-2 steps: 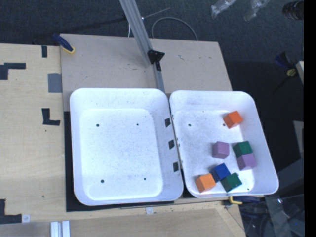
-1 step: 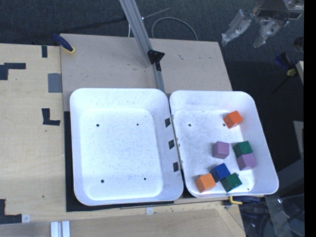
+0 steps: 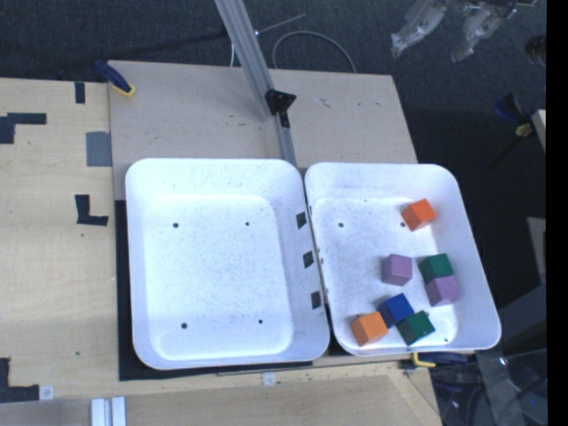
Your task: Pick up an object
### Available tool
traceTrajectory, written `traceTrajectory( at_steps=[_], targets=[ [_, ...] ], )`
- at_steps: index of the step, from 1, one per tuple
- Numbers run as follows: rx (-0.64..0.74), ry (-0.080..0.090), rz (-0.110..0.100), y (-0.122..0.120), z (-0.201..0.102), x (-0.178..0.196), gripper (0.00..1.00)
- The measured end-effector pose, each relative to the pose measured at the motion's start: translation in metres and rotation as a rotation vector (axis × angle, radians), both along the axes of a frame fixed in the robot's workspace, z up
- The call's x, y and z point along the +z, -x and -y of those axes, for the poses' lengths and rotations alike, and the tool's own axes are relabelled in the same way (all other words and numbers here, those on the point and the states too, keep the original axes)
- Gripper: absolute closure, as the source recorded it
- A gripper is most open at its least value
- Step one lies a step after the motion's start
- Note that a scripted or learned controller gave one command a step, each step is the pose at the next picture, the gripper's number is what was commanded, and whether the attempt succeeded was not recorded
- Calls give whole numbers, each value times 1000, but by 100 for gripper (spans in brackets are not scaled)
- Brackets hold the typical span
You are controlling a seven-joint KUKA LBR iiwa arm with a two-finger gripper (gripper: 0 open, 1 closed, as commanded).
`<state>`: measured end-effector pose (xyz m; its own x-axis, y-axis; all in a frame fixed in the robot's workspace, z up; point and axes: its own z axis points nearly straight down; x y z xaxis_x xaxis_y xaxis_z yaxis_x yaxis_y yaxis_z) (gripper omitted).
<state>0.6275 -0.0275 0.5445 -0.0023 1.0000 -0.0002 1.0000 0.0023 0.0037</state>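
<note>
Several small blocks lie in the right bin (image 3: 461, 198). An orange block (image 3: 419, 213) sits near its far right side. Two purple blocks (image 3: 397, 269) (image 3: 442, 289) and a green block (image 3: 435, 265) cluster in the middle right. Near the front lie a blue block (image 3: 396, 309), a second green block (image 3: 415, 327) and a second orange block (image 3: 369, 328). My gripper (image 3: 441, 32) hangs high at the top right, well beyond the bins and above the dark floor, open, with nothing between its fingers.
The left bin (image 3: 142, 238) stands beside the right one on the bench. A slanted metal rail (image 3: 244, 38) runs from the top down to the gap between the bins. A loop of cable (image 3: 311, 47) lies behind the bench.
</note>
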Motion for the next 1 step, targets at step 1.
traceTrajectory(
  at_steps=[1],
  targets=[
    [3, 0, -6, -47, -50, -30, 0]
  ],
)
